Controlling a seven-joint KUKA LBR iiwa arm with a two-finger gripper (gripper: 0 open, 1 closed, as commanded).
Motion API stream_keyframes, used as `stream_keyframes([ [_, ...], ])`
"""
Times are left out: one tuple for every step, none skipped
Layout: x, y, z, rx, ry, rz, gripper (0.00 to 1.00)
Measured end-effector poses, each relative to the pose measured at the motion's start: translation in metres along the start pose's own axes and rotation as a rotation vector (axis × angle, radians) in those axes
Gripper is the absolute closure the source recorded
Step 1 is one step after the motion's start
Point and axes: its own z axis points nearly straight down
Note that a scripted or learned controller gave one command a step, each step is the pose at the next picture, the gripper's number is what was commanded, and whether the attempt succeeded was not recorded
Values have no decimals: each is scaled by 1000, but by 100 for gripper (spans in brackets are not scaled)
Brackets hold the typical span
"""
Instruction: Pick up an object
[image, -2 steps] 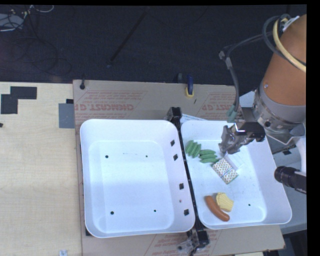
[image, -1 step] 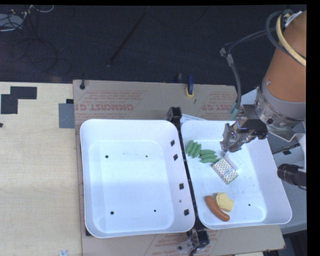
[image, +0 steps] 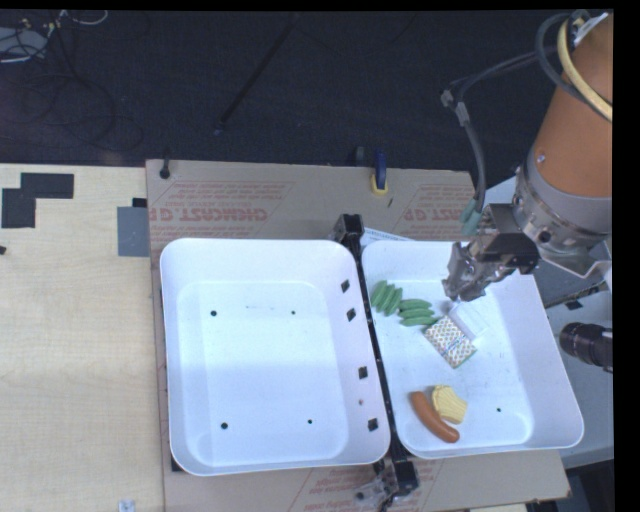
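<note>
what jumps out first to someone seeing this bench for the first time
The big grey arm with its orange band reaches in from the right, its gripper hanging over the right bin. Just below it lies a small patterned packet, with green pea pods to its left. Near that bin's front edge sit a yellow corn piece and an orange sausage-like piece.

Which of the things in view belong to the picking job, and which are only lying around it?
For the job:
- end effector
- green pea pods
- patterned packet
- orange sausage
- yellow corn piece
- right bin

Lying about:
- left bin
- blue clamp
- cardboard sheet
</note>
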Motion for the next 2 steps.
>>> stream_keyframes([
  [2, 0, -9, 3, -1, -10, 100],
  [-46, -3, 111, -3, 2, 36, 100],
])
